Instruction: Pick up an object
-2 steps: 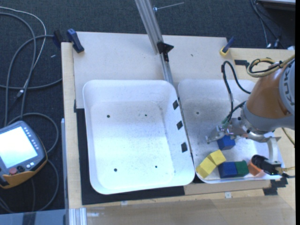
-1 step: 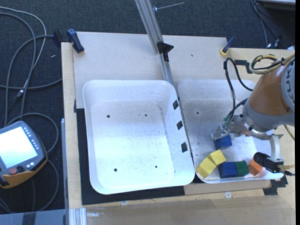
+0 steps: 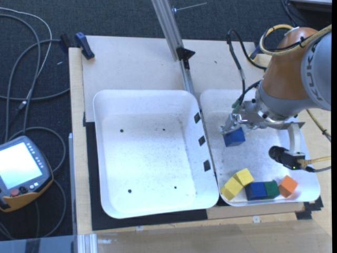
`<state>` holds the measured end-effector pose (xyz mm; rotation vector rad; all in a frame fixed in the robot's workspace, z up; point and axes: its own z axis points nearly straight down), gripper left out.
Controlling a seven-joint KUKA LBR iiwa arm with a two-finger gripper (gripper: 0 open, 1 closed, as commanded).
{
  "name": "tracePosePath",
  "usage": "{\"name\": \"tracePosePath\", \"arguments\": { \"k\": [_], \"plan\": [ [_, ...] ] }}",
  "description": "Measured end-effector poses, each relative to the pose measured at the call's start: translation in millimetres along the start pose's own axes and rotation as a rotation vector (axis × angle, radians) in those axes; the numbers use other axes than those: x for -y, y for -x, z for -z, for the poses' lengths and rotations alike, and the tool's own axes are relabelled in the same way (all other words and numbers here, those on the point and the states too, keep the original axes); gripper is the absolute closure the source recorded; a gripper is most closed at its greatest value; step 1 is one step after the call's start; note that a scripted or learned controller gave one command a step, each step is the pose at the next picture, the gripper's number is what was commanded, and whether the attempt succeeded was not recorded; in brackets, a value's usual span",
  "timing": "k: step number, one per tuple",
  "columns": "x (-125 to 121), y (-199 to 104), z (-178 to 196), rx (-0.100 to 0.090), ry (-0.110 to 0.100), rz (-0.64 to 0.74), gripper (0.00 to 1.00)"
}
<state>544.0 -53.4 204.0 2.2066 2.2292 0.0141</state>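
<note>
- Blue cube (image 3: 234, 137) sits in the right bin (image 3: 221, 103), toward its left wall and about midway between far and near edges.
- Grey arm (image 3: 295, 83) with its orange band reaches in from the right; the gripper (image 3: 233, 124) is directly over the blue cube, its fingers meeting the cube's upper edge.
- How wide the jaws stand cannot be told, nor whether they grip the cube.
- Along the right bin's near edge lie a yellow block (image 3: 237, 182), a second blue block (image 3: 256, 190), a green block (image 3: 271, 188) and an orange block (image 3: 287, 186), packed together.
- Left bin (image 3: 105, 109) is beside it.
- A teach pendant (image 3: 21, 173) lies on the floor at far left.
</note>
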Motion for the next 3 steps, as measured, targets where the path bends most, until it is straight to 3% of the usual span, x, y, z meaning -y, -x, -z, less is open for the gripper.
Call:
{"name": "tracePosePath", "arguments": {
  "k": [1, 2, 3],
  "plan": [
    [0.3, -74.1, -5.1, -0.002, -0.011, -0.001, 1.00],
    [9.6, -34.7, -4.5, 0.003, -0.013, -0.013, 1.00],
    [-18.0, -116.1, -5.4, -0.001, -0.008, -0.001, 1.00]
  ]
}}
